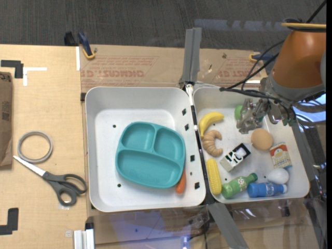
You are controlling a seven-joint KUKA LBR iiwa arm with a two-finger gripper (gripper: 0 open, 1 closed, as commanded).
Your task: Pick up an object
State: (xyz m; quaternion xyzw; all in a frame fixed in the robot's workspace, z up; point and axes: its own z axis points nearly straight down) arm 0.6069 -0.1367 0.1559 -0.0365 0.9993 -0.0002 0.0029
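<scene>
Overhead, red mirrored lettering runs across the cardboard [155, 66] behind the bins; too faint to read for certain. The carton [280, 155] in the right bin carries a red-and-white label, text too small to make out, and the small black-and-white box [236, 156] shows a printed pattern only. Gripper [252, 117] hangs over the upper part of the right bin [303, 183], below the orange band of the arm [301, 56]; fingers [247, 122] point down just beside a green item [239, 111], whether released or clenched cannot tell from this angle, and nothing is seen between them. Right bin contents: banana [210, 121] at upper left, croissant [212, 142] just below it, corn [212, 175] along the left wall, egg [261, 139] near the fingers, green bottle [238, 185] and blue bottle [266, 189] lying along the front wall, a white round item [277, 176] just above the blue bottle. Left bin [98, 139] holds a teal divided plate [150, 154] with three compartments, all bare, and a carrot [180, 183] touching the plate's lower right edge. On the bench [41, 87] to the left: tape roll [35, 146], scissors [54, 180] just below it.
</scene>
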